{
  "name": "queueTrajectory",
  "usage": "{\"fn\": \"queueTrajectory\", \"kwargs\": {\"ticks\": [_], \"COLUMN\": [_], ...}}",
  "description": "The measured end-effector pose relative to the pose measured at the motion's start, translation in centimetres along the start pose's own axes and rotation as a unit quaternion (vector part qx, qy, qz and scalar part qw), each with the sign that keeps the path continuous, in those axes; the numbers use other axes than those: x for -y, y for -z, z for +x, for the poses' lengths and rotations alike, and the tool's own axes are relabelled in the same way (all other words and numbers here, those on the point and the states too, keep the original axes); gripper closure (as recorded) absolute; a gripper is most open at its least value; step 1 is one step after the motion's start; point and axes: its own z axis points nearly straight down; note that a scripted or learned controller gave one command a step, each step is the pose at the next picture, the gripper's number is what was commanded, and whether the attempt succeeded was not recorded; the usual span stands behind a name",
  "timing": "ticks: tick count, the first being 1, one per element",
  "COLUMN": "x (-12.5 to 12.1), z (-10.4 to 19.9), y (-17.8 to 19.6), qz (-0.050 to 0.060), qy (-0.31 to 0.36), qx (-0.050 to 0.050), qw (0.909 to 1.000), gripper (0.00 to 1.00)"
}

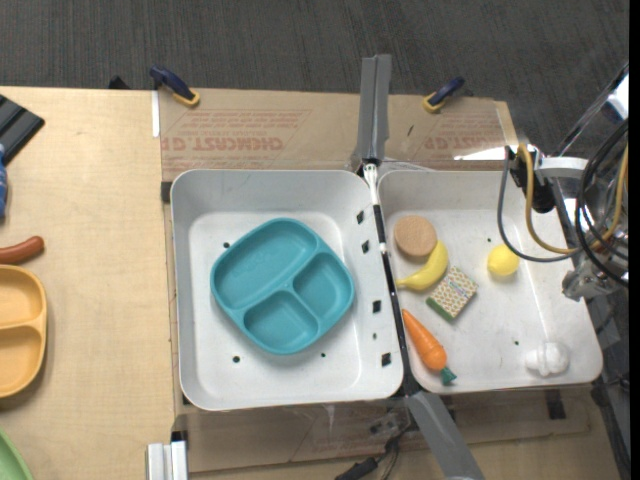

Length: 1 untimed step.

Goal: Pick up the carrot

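The carrot (425,341) is orange with a small green tip and lies in the right bin (500,368). It sits at the front left of that bin, close to the wall shared with the left bin, with its green end toward the front. The arm's end, hung with cables (592,263), stands at the view's right edge over the right bin's right rim. It is well to the right of the carrot and touches nothing in the bin.
Near the carrot lie a patterned block (452,293), a banana (427,268) and a tan round disc (415,236). A lemon (503,261) and a white lump (546,358) lie further right. A teal divided plate (283,286) sits in the left bin (200,368).
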Motion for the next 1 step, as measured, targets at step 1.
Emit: {"fn": "queueTrajectory", "kwargs": {"ticks": [1], "x": [-2.12], "z": [-0.40], "y": [3.96], "qz": [0.001], "qy": [0.007], "qx": [0.000], "qw": [1.0000], "gripper": [1.00]}}
